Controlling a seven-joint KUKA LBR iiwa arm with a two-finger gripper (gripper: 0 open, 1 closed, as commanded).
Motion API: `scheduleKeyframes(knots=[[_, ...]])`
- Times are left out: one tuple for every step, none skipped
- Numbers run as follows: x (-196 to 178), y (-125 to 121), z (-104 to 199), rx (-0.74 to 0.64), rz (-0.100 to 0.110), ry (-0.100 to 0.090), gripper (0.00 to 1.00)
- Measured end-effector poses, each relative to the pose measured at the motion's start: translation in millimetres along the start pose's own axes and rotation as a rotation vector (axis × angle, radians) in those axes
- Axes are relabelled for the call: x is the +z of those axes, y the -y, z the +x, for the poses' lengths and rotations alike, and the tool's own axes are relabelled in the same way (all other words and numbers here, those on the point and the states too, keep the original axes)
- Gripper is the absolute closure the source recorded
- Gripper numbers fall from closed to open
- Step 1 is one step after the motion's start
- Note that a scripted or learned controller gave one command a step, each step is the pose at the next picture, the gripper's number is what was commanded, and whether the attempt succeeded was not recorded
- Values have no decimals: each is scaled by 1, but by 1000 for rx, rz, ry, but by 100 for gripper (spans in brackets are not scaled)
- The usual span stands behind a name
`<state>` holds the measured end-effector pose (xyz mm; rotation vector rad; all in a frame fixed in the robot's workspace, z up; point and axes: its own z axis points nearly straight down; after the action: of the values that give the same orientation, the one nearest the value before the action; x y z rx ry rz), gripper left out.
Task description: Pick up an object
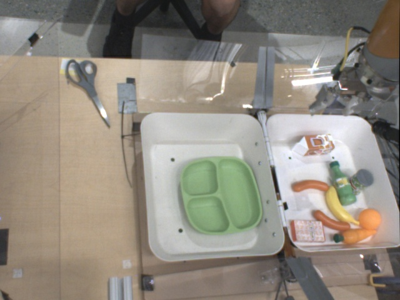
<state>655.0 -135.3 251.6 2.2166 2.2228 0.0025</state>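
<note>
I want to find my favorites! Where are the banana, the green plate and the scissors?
banana [338, 206], camera view, middle of its curve.
green plate [220, 195], camera view, its center divider.
scissors [94, 97], camera view, blades near pivot.

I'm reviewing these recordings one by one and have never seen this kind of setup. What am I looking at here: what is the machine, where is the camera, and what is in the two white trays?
The single camera is fixed above a wooden bench, looking down at a slant. The machine is a robot arm reaching in at the top right, grey with an orange band; its claw hangs by the far edge of the right bin, and nothing can be seen in it. The left bin holds a green divided plate. The right bin holds toy food: a banana, two sausages, an orange, a carrot, a green bottle and small cartons. Scissors lie on the bench at the left.
</note>
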Motion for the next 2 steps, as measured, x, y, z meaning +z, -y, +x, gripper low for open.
scheduleKeyframes(knots=[[133, -6, -33, -91, -22, 9, 0], [143, 11, -44, -163, -40, 15, 0]])
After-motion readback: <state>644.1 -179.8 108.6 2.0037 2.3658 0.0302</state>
